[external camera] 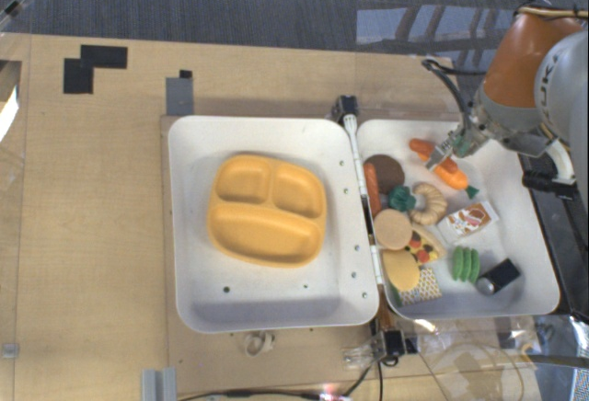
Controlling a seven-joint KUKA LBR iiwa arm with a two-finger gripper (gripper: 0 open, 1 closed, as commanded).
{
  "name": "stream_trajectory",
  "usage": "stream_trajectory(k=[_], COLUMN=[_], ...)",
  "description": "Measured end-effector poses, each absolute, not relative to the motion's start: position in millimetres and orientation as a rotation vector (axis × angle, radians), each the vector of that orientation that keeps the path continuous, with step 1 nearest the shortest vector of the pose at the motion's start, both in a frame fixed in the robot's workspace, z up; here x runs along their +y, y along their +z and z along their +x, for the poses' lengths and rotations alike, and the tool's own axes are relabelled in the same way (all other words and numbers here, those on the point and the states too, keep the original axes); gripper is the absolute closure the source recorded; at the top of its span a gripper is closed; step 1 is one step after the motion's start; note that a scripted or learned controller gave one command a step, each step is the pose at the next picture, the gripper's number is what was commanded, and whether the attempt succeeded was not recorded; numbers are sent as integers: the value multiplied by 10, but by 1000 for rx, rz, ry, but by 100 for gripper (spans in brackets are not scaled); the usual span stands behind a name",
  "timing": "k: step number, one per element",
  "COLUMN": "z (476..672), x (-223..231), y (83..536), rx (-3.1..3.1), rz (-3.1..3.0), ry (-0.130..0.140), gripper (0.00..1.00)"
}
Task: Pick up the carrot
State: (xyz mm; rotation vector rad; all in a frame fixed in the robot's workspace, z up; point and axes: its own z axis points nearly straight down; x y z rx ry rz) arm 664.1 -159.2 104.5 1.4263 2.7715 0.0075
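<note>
Yellow, the divided plate [268,209] sits alone in the left bin [184,234]. In the right bin [538,284], toy foods crowd the nearer part. The carrot [440,165] lies at that bin's twelve o'clock, with the gripper [449,151] down on its middle; how wide its claw stands I cannot tell. Judged risk: a hold this near the rim could nudge the carrot sideways and slip.

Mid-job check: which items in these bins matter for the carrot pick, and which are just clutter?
Belongs to the job:
carrot, in the right bin
gripper, right at the carrot

Just lying about:
yellow divided plate in the left bin
sausage
green toy vegetable
small carton
black block
</note>
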Motion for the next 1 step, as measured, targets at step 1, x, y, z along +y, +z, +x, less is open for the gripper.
stream_trajectory(k=[1], z=[6729], x=[-847], y=[1556], rx=[2870], rz=[1245], ry=[11], gripper=[100])
